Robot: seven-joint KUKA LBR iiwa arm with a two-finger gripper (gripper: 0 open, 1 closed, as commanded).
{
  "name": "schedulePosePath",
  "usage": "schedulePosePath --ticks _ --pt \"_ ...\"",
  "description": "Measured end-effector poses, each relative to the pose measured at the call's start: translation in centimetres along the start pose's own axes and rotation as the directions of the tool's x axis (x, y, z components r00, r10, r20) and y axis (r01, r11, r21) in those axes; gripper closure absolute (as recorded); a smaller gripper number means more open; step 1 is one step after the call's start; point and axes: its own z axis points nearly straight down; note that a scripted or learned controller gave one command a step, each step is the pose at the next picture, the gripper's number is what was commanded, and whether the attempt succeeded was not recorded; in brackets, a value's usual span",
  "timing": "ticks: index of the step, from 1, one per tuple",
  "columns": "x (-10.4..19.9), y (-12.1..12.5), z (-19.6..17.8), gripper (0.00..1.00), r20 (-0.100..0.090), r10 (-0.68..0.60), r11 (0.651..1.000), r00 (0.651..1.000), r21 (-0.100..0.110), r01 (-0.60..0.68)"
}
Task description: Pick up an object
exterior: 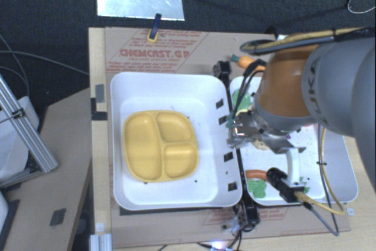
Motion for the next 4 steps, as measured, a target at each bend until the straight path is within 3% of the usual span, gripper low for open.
schedulePosePath --ticks 1,2,3,4 --pt "3.1 -0.3 -0.1 1.00 0.001 0.002 1.000 1.000 0.003 -0.002" --pt "-5.0 5.0 3.9 1.00 0.008 0.015 1.000 1.000 0.003 -0.015" --pt "1.3 0.2 3.7 1.00 0.000 0.001 1.000 1.000 0.007 -0.001" --pt "0.9 0.5 2.6 1.00 0.002 0.002 1.000 1.000 0.002 -0.002"
